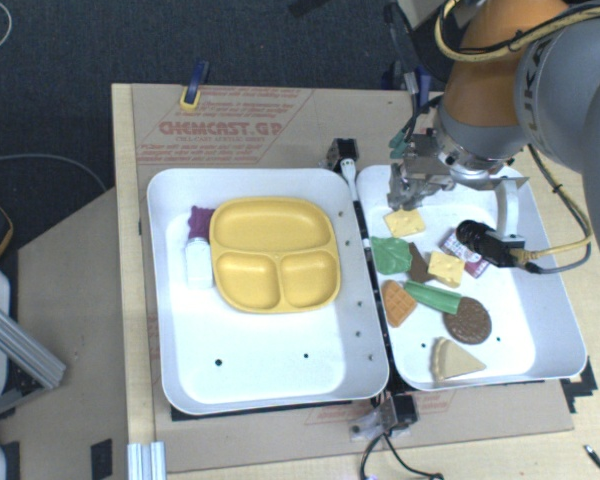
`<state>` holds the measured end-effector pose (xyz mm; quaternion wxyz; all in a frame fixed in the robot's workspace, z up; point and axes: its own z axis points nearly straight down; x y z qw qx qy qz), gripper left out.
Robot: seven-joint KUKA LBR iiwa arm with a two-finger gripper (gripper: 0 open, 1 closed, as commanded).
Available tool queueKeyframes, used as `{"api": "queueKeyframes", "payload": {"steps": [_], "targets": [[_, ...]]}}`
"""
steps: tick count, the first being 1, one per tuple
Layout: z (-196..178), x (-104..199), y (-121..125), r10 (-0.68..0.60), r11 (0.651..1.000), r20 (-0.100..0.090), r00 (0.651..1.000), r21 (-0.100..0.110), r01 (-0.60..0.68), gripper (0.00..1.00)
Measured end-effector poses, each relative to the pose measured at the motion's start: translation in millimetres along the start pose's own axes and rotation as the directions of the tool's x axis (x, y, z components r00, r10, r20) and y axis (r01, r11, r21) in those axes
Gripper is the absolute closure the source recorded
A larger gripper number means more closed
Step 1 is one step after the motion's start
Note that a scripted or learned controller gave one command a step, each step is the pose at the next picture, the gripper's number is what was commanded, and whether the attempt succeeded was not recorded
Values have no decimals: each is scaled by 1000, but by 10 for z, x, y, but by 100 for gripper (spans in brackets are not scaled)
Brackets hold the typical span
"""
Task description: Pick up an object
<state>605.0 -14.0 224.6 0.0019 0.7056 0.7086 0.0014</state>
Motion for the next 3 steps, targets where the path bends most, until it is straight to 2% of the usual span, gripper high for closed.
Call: {"api": "queueKeyframes", "payload": {"steps": [1, 2, 3], "targets": [[82, 271, 451, 0, 1000, 0, 1000, -1, 0, 100], [92, 452, 533, 2, 1000, 0, 1000, 0, -2, 100], [67, 464, 504, 4, 1000, 0, 1000, 4, -4, 100]]}}
